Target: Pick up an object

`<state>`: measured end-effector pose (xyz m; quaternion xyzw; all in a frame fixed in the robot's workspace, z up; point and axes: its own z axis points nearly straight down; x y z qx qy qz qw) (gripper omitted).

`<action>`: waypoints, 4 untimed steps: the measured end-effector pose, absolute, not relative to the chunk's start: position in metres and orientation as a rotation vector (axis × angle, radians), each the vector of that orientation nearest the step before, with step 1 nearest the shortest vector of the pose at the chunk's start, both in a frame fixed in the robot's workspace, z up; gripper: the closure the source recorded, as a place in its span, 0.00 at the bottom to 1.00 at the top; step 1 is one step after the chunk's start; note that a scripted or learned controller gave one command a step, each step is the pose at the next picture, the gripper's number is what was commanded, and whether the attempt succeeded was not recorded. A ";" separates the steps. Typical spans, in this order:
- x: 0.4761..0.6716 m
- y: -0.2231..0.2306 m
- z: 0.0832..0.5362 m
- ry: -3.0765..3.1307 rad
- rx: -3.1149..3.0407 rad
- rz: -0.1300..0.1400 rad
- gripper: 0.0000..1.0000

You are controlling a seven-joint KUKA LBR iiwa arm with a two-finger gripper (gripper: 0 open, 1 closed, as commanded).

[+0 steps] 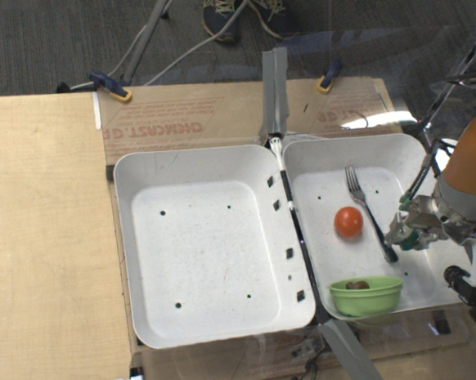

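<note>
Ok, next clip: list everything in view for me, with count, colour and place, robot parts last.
bins: two, white, side by side on the bench
tomato: one, red, middle of the right bin
fork: one, dark handle, right bin, just right of the tomato
bowl: one, green, near edge of the right bin, something brown inside
clamps: two, blue and orange, far edge of the cardboard
shoes: one pair, on the floor at the top
arm: one, grey with orange band, right side
claw: one, over the right bin near the fork's handle

Tomato, fork just right of it, bowl nearer, all in right bin.
</note>
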<state>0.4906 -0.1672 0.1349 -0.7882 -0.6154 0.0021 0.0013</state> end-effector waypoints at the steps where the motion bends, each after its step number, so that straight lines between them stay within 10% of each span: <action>1: 0.585 -0.144 0.100 -1.942 -2.491 -0.019 1.00; 2: 0.510 -0.099 0.091 -1.883 -2.512 0.004 1.00; 3: 0.538 -0.009 0.191 -1.781 -2.588 0.004 1.00; 4: 0.477 -0.128 0.161 -1.776 -2.590 0.006 1.00</action>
